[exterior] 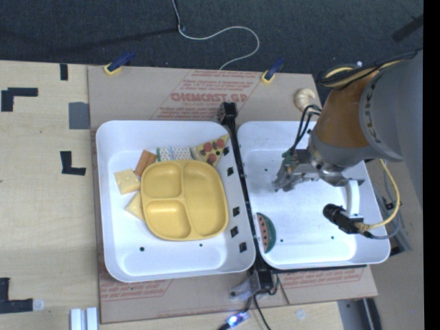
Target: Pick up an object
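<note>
My gripper [285,179] hangs low over the upper left part of the right bin [316,256], above bare white floor, with nothing seen in it. A watermelon slice [266,231] lies against that bin's left wall, below and left of the gripper. In the left bin [113,249] a yellow divided plate [184,199] fills the middle. Around its upper and left edges lie a pizza slice [212,150], a patterned piece [172,154], a brown piece [145,161], a pale cracker [127,181] and a yellow wedge [134,206].
The grey arm with its orange band [347,119] covers the right bin's upper right corner. A black fitting with a yellow cable [344,220] hangs over the bin's right side. A black divider [237,184] runs between the bins. Cardboard lies under both.
</note>
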Controlling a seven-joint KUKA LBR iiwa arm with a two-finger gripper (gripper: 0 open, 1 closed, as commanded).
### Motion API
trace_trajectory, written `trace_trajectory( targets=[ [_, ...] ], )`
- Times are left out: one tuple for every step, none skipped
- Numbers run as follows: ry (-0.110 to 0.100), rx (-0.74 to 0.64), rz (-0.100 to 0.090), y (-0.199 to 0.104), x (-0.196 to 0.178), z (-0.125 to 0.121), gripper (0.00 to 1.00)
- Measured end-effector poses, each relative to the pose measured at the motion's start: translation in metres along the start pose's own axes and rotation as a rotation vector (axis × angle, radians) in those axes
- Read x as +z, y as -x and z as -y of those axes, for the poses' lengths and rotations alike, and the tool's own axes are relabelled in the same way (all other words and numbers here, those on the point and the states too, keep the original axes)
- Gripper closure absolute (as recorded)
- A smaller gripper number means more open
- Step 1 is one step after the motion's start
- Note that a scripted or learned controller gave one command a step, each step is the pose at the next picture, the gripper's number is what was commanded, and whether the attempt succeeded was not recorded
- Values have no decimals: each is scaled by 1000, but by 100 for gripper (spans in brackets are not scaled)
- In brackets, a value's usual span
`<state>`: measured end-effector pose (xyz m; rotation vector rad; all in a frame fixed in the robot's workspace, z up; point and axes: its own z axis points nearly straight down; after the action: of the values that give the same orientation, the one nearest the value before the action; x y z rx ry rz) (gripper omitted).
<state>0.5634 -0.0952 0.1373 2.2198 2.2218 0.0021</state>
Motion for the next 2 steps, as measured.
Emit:
trace_trajectory(
  targets=[
    [2, -2, 0, -8, -61, 0, 100],
    [0, -2, 0, -9, -88, -1, 100]
  ],
)
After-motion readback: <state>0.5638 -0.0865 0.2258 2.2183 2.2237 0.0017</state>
